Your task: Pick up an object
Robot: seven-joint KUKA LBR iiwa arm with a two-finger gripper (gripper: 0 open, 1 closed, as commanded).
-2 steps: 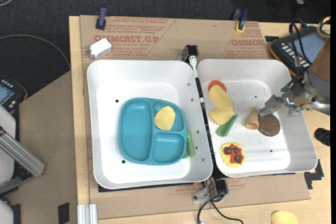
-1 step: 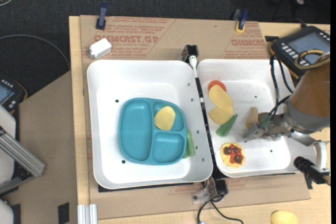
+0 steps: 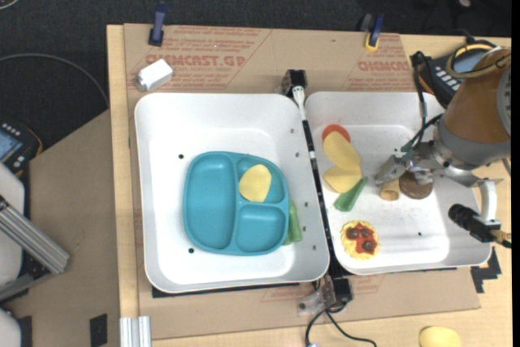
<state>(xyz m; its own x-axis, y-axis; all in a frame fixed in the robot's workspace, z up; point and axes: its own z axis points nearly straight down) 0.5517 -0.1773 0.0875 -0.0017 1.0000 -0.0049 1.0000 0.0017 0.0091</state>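
Small pizza toy [image 3: 360, 238] lies by the right bin's [image 3: 422, 256] front edge — tan piece [image 3: 391, 192] mid-bin beside the gripper [image 3: 396, 171], grip state unclear. Left bin [image 3: 162, 118] carries a teal tray [image 3: 236, 201] — yellow piece [image 3: 255, 183] inside.

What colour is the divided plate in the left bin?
Teal-blue, the divided plate, seen in the camera view.

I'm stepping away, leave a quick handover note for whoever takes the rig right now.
Gripper: low in the right bin, beside a small tan piece; finger state unreadable, nothing visibly held.
Right bin also holds a yellow piece over a red one, a green strip and a toy pizza.
Left bin: teal divided plate carrying a yellow piece.
Done: nothing lifted. Left: grasp and raise one object.
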